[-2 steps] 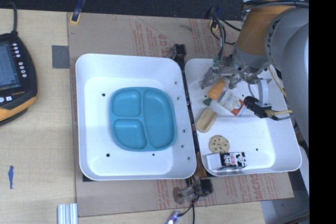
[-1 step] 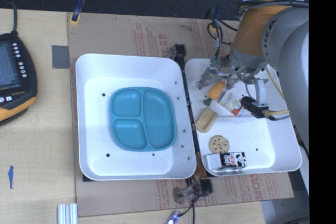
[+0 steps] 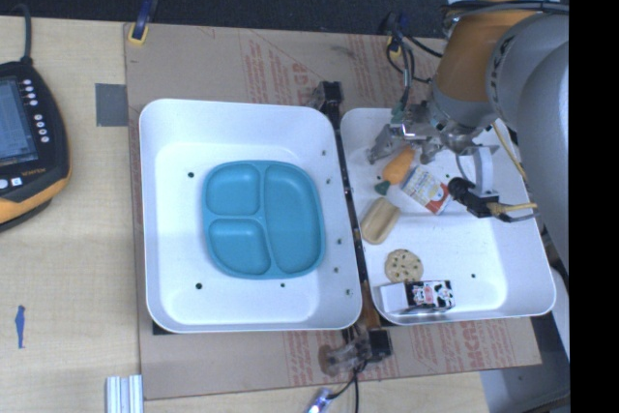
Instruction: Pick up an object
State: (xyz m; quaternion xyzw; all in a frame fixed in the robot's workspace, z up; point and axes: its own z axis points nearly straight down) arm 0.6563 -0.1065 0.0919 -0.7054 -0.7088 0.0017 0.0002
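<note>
A brown cardboard sheet (image 3: 242, 63) covers the wooden bench, with dark carpet beyond at twelve o'clock and a teach pendant (image 3: 24, 145) at nine. The left bin (image 3: 155, 208) holds a blue divided plate (image 3: 262, 218). In the right bin (image 3: 513, 276) the gripper (image 3: 411, 138) hangs over an orange object (image 3: 397, 167); whether it is parted or closed I cannot tell. At six o'clock from there lie a cookie (image 3: 403, 264) and a cow-patterned carton (image 3: 420, 295); its print is unreadable.

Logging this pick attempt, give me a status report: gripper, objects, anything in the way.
Gripper low over right bin's far end. Beside orange item; nothing seen held. Bun, cookie, cow-print carton lie loose. Blue plate in left bin.
</note>
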